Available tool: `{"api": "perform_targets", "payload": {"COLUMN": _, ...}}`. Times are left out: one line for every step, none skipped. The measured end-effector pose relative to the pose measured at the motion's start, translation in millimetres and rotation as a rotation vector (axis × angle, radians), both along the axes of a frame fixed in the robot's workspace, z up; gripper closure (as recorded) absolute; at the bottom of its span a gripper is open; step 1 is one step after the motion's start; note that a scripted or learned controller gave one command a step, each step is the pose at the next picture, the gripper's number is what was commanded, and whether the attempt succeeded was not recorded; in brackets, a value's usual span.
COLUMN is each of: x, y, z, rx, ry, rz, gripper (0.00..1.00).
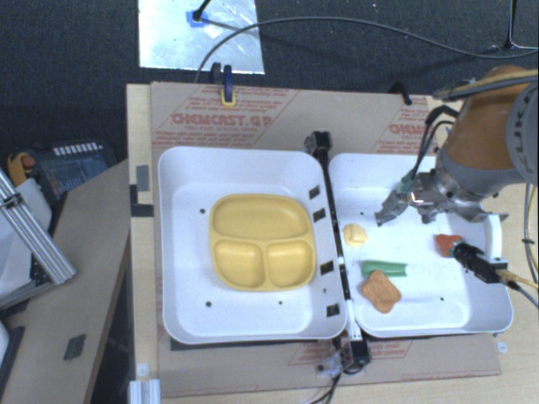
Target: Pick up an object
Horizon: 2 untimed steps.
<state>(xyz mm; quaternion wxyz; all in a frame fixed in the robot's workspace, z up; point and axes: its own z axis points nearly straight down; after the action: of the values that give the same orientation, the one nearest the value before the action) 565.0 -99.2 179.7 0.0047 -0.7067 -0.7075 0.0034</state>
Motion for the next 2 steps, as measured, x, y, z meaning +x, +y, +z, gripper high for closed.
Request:
{"api": "perform_targets", "payload": {"x": 3, "y": 0, "z": 7, "rx": -0.002, "ry": -0.013, "rz": 0.002, "gripper": 0.0}}
{"api": "perform_targets", "payload": {"x": 4, "y": 9, "z": -51, "rx": -0.001, "ry": -0.01, "rz": 0.001, "gripper": 0.0}}
